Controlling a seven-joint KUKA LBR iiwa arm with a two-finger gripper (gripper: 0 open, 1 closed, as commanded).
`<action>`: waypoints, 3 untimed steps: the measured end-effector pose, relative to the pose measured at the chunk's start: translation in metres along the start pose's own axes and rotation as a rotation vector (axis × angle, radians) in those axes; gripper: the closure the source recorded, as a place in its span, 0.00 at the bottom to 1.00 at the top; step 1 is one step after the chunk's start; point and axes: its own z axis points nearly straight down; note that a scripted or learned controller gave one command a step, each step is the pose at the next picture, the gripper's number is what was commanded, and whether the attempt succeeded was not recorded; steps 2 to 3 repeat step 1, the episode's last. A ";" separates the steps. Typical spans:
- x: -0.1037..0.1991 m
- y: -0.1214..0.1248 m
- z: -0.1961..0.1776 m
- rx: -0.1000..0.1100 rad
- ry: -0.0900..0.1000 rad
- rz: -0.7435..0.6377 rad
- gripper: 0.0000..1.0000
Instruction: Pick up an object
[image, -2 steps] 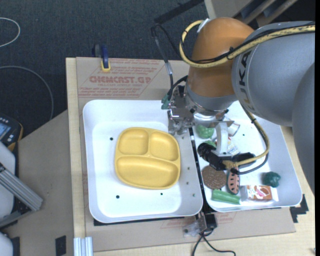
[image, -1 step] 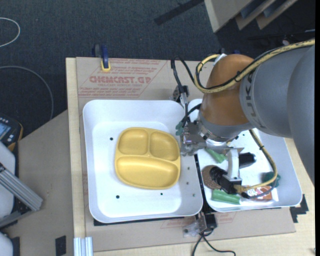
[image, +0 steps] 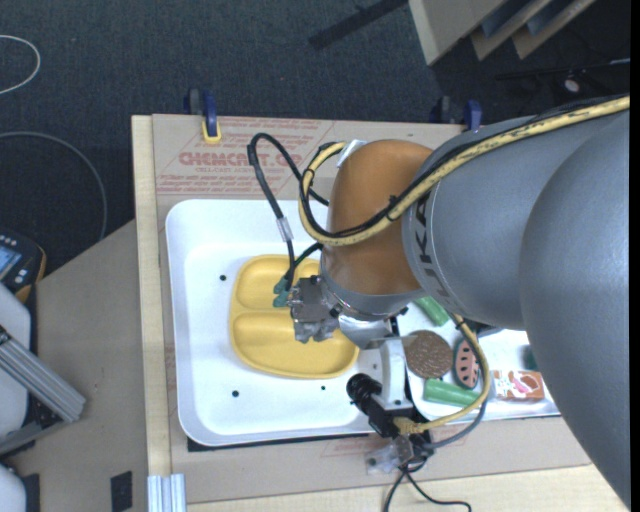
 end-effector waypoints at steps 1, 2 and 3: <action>0.071 0.017 -0.105 -0.018 0.002 0.002 1.00; 0.071 0.017 -0.105 -0.018 0.002 0.002 1.00; 0.071 0.017 -0.105 -0.018 0.002 0.002 1.00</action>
